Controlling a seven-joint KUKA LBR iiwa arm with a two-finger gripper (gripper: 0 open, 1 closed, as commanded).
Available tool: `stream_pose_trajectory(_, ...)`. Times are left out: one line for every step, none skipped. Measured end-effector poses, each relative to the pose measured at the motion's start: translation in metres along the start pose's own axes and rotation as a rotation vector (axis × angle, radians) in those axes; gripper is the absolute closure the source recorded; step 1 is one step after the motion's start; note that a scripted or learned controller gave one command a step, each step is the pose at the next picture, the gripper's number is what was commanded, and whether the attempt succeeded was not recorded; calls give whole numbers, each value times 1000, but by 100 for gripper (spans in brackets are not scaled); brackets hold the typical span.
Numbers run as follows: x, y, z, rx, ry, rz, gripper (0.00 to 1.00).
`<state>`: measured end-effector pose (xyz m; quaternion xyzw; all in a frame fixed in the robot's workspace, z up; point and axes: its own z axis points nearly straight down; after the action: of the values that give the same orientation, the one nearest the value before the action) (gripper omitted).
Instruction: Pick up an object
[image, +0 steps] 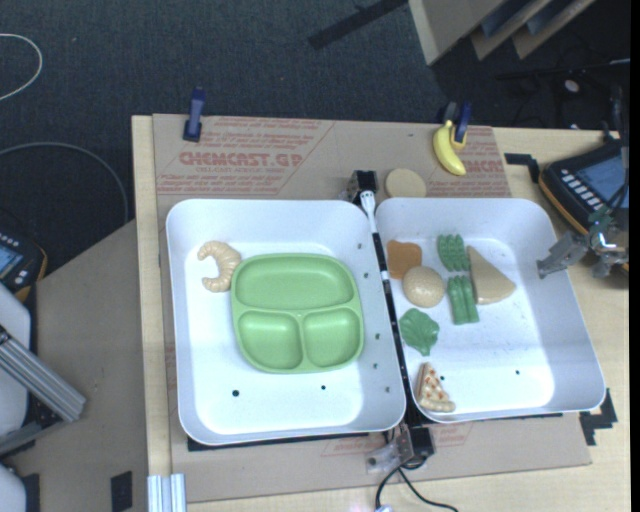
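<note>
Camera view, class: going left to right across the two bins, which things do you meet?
Croissant → green tray → green leaf → green beans → gripper

The brown board (300, 150) under the two bins carries red printing along its far edge. Behind the left bin (190, 330) the large letters read "CHEMCAST G.P", with a line of smaller red print above them too fine to read. Near the far right corner, more red lettering sits beside the banana (449, 150), illegible.
</note>
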<state>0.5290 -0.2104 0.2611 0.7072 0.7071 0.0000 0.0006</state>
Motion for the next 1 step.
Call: stream_pose_trajectory(0, -51, 134, 17, 7, 3, 0)
